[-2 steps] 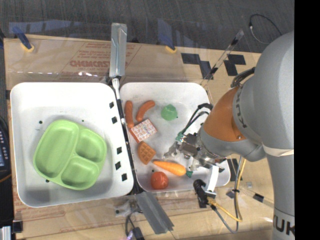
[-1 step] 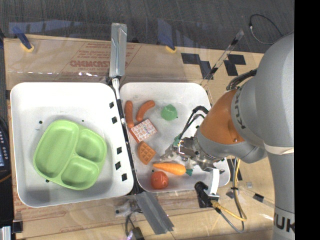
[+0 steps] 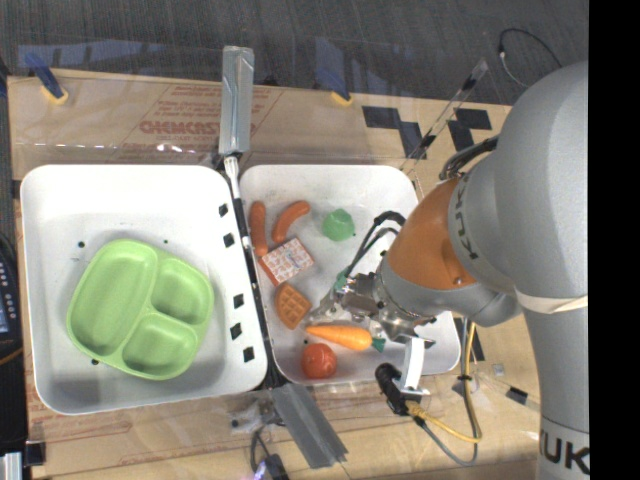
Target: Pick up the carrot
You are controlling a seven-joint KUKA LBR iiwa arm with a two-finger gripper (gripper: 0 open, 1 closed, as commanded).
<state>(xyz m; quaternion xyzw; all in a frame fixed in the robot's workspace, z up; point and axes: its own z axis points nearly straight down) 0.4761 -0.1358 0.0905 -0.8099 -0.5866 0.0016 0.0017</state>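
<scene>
Jaws (image 3: 362,306), whose spread we cannot tell, hover just above the carrot (image 3: 340,338), lying lengthwise left-right in our right bin (image 3: 395,183).

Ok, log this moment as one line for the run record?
arm: over right white bin | gripper: beside orange toy carrot | carrot: lying in bin, near red tomato | grasp: unconfirmed

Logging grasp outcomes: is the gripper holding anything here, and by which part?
Cannot be told. The gripper sits at the carrot's green-stemmed end, with its fingers hidden.
</scene>
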